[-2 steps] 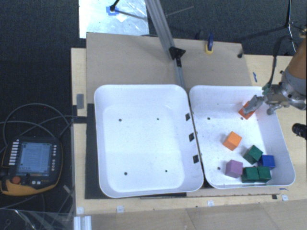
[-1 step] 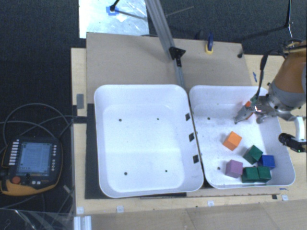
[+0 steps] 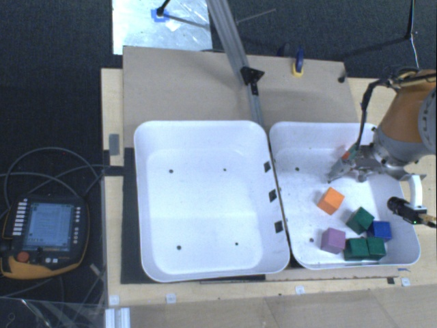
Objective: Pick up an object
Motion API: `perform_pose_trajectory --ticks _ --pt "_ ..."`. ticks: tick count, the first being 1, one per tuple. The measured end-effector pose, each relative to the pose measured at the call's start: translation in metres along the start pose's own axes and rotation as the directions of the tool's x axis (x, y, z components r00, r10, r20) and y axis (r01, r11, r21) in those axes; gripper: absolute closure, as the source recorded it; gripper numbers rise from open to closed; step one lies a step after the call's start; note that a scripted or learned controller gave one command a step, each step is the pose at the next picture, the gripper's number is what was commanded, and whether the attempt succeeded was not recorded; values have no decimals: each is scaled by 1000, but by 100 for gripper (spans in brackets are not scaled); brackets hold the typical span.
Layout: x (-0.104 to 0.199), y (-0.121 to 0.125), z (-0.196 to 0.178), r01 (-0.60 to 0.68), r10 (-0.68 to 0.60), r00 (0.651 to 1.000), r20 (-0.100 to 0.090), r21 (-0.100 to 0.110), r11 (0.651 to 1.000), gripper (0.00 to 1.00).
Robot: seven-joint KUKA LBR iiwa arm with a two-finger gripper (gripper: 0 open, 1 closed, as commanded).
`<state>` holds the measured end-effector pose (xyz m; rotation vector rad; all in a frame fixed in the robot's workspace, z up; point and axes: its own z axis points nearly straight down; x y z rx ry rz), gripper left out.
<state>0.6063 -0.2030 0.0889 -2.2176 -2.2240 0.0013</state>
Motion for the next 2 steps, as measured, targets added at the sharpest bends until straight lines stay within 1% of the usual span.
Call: perform_pose_trajectory --ticks 1,2 --pt "-1 2 -13 2 -2 1000 1 -6 1000 100" --pt "-11 5 -71 0 0 1000 3 -9 1000 100"
